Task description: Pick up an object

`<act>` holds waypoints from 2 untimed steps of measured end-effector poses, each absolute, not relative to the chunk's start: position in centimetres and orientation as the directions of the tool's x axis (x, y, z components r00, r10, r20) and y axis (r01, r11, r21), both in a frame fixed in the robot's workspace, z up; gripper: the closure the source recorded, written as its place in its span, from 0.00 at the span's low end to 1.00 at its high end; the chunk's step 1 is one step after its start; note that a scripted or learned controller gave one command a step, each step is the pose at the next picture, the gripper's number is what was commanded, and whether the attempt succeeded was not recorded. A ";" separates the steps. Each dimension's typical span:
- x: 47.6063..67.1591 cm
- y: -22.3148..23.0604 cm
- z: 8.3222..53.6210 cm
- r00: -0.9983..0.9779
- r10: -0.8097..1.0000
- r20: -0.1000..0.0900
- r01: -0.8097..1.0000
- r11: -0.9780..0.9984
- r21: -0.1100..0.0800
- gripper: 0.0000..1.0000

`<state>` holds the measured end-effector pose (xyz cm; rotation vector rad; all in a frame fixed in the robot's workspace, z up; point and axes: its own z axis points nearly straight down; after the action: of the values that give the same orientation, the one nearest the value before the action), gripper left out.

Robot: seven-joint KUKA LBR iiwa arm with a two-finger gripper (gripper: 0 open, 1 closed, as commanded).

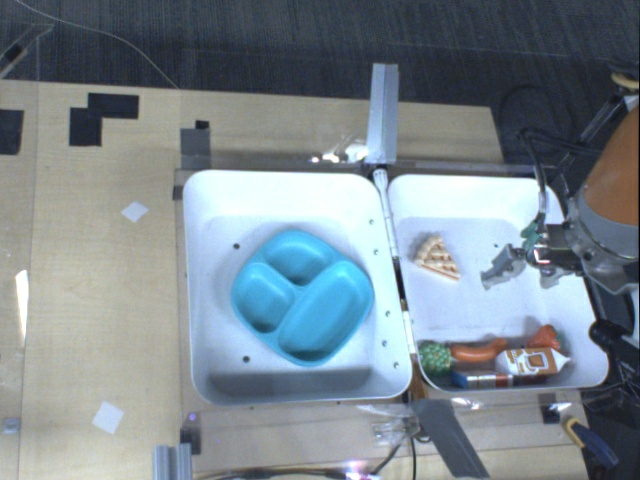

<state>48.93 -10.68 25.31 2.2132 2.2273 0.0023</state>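
A small waffle wedge (pixel 437 258), upper centre of the right bin (pixel 470 193), looks light, stiff and flat; its two slanted edges probably suit a pinch. The gripper (pixel 505 267), just right of it, hangs empty with fingers apart.

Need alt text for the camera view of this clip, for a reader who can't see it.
A grey robot arm's claw hovers over the right white bin, holding nothing, beside a waffle-like toy wedge. Along that bin's near edge lie a broccoli piece, a sausage and a small carton. The left white bin holds a blue divided plate.
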 end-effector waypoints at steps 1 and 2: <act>49.1 -10.6 26.3 -0.009 1.000 -0.001 1.000 0.009 0.005 1.00; 49.1 -10.6 26.3 -0.009 1.000 -0.001 1.000 0.009 0.005 0.00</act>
<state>49.12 -10.64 26.33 2.2091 2.2280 0.0051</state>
